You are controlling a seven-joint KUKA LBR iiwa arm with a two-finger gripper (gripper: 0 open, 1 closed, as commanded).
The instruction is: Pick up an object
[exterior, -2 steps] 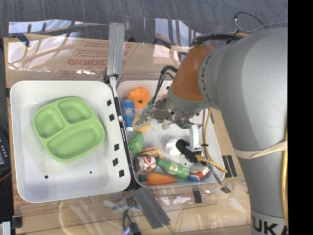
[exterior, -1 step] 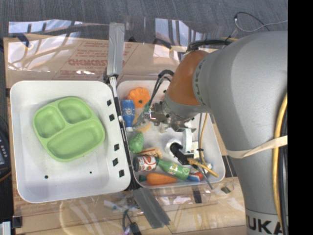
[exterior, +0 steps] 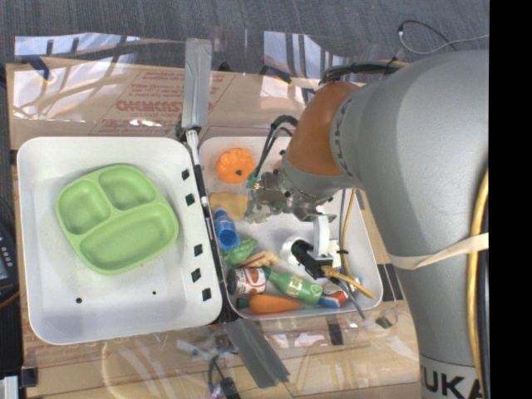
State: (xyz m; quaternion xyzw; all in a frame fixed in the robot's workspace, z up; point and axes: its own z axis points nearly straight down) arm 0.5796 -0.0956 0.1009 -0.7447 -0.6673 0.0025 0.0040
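Grey arm (exterior: pixel 416 165) fills right bin's (exterior: pixel 371 283) far side. Gripper (exterior: pixel 259 199) low near divider wall; finger state unreadable. Orange pumpkin (exterior: pixel 235 165) just beyond fingers, blue bottle (exterior: pixel 224 229) nearer.

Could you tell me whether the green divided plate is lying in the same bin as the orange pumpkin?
No, the green plate lies in the left bin, while the pumpkin sits in the right bin.

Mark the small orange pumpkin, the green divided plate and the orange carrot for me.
Small orange pumpkin (exterior: pixel 235 165), camera view: middle of its ribbed body.
Green divided plastic plate (exterior: pixel 125 241), camera view: floor of its large compartment.
Orange carrot (exterior: pixel 273 304), camera view: middle of its length.
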